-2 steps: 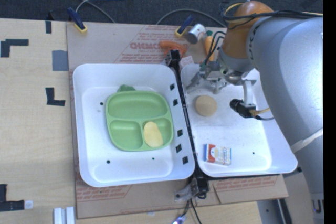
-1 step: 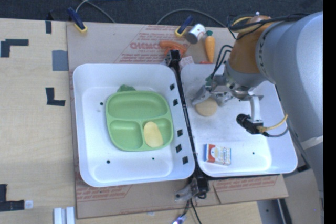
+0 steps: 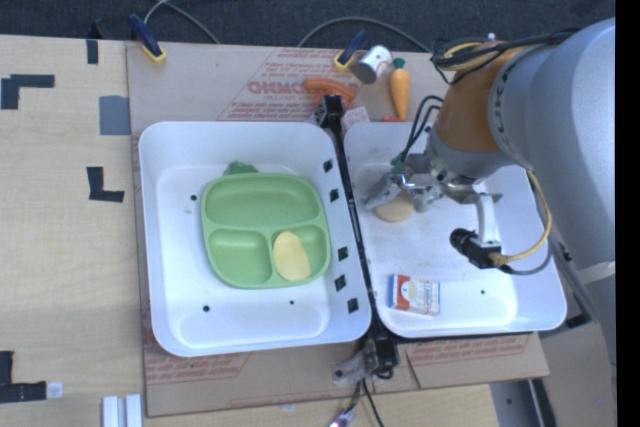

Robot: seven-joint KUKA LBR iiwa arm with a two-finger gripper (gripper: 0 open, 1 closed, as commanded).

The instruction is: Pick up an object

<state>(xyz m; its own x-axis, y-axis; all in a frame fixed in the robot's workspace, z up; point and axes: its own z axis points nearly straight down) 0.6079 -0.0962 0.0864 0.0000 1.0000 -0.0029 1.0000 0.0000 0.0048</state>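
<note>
You see the arm (image 3: 520, 110) reaching in from the right, its orange band above the wrist, with the pincer (image 3: 398, 192) lowered into the right bin (image 3: 520, 310) near that bin's left wall; whether the pincer is open or closed you cannot tell from this angle. Directly under its tip lies a pale tan object (image 3: 395, 211), touching or just beneath the metal parts; you cannot tell if it is actually gripped. Nearer the front of the same bin you find a small carton (image 3: 414, 294) with red and blue print, lying flat and well apart from the pincer. In the left bin (image 3: 170, 315) sits a green divided plate (image 3: 250, 215); a yellow piece (image 3: 291, 256) rests in its lower right compartment. Behind the bins, on the table (image 3: 60, 245), you see a toy carrot (image 3: 399, 90) and a small white cup (image 3: 374, 63) beside it; blue and yellow clamps (image 3: 148, 38) hold the cardboard sheet (image 3: 270, 85).
</note>
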